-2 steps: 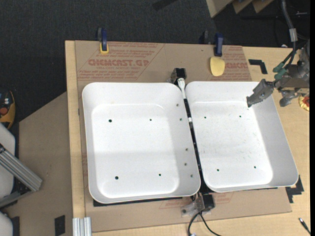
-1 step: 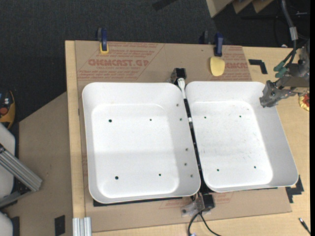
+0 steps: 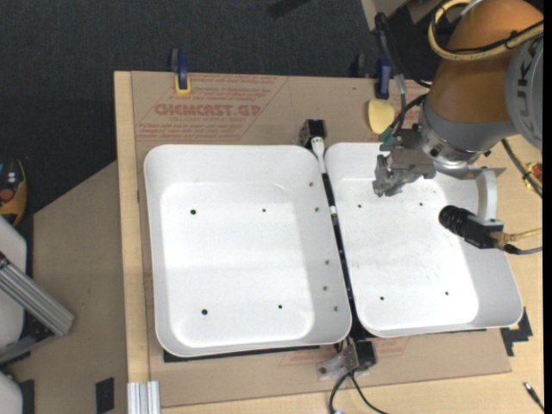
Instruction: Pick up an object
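Note:
My gripper hangs over the back left part of the right white bin, below the grey wrist and the orange band of the arm. It looks dark and small from above, and nothing shows in its grasp. A pale yellow rounded item lies on the bench just behind the right bin, partly hidden by cables. The left white bin shows its white floor with several small dark dots.
A black cylinder on a bracket sticks out from the wrist over the right bin. A black-and-white strip runs along the seam between the bins. Blue clamps hold the brown board at the back. Cables trail at the right.

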`<state>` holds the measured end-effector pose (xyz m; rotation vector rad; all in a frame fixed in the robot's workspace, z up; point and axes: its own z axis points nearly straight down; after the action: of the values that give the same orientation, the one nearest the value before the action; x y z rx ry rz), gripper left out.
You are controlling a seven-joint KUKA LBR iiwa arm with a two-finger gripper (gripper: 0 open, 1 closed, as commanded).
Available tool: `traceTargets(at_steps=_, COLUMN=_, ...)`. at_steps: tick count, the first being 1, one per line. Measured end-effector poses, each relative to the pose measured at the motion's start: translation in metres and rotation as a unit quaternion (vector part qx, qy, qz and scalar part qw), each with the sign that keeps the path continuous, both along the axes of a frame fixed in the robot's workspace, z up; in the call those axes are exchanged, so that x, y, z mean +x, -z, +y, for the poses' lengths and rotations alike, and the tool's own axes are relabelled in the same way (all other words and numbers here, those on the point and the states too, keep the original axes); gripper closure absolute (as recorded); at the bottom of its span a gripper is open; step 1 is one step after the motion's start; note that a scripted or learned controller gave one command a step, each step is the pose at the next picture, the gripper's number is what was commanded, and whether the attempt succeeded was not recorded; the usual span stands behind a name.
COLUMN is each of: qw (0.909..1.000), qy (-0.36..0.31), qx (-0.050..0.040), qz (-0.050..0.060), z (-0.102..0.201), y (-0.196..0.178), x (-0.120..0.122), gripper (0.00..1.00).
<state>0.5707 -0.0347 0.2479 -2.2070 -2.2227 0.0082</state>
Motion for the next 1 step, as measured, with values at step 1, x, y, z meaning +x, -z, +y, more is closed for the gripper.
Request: traceTargets(at_steps=1, qw=0.9999, qy=0.000, qx=-0.0003, qz=-0.012, z=0.0467, y=-0.1190, x=-0.0098, gripper=1.00)
